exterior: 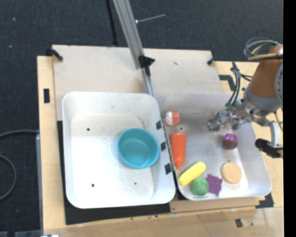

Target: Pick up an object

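My gripper [218, 122] hangs over the right bin [197, 107], reaching in from the right, its fingers pointing left. Nothing shows between them. A dark purple round object [230, 141] lies just below and to the right of the gripper. Farther off in the same bin lie an orange carrot [178, 149], a yellow banana-like piece [192, 173], a green ball [200, 186], a purple star-shaped piece [215, 184], a tan round disc [231, 173] and a small red-and-white object [172, 117].
The left bin [89, 112] holds a blue bowl [138, 148]. A metal pole [130, 31] slants up from between the bins at the back. The arm's orange band [264, 80] stands at the right edge.
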`<act>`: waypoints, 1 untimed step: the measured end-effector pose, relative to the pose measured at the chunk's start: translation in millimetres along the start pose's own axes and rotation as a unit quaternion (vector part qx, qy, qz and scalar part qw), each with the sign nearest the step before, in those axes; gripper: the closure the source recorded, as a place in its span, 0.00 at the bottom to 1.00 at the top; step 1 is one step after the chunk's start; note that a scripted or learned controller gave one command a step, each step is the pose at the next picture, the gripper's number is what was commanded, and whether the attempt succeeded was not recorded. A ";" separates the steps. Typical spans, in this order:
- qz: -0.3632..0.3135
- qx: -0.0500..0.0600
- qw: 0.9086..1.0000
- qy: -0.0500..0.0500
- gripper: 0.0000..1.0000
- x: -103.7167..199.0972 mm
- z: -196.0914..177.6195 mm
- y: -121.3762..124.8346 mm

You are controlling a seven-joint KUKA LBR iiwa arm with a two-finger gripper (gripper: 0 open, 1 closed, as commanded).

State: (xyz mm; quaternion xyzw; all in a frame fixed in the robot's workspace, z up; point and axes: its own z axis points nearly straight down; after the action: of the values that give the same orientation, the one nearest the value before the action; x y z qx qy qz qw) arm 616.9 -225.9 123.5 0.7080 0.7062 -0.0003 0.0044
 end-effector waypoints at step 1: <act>0.000 0.000 1.000 0.000 1.00 -0.8 -9.6 -0.2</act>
State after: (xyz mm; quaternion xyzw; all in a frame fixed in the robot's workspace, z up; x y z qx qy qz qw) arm 616.6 -226.6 133.1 0.7082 0.7060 -0.0001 0.0046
